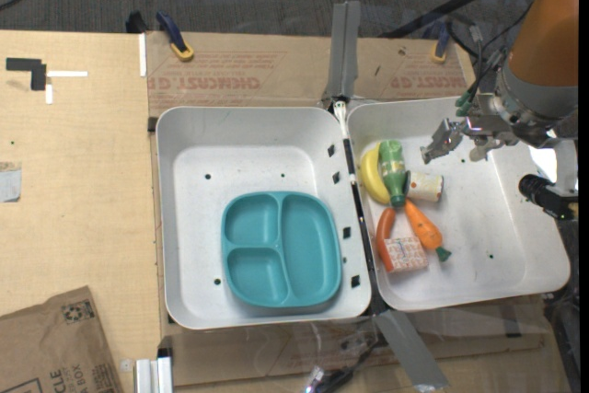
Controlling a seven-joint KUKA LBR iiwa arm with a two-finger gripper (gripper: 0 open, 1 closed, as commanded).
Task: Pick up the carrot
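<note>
Carrot [424, 226]: lay in the right-hand bin, toward its left side and near the front. Orange, short and tapered, with a small dark green tuft at the lower right end. Rested flat on the bin floor, slanted, narrow end pointing up-left and tufted end down-right. Sat at the lower edge of a cluster of play food, upper tip touching or just beside the green piece above it, left flank just beside a small printed box. Fully visible, nothing on top of it, and well apart from the bin's right wall.
</note>
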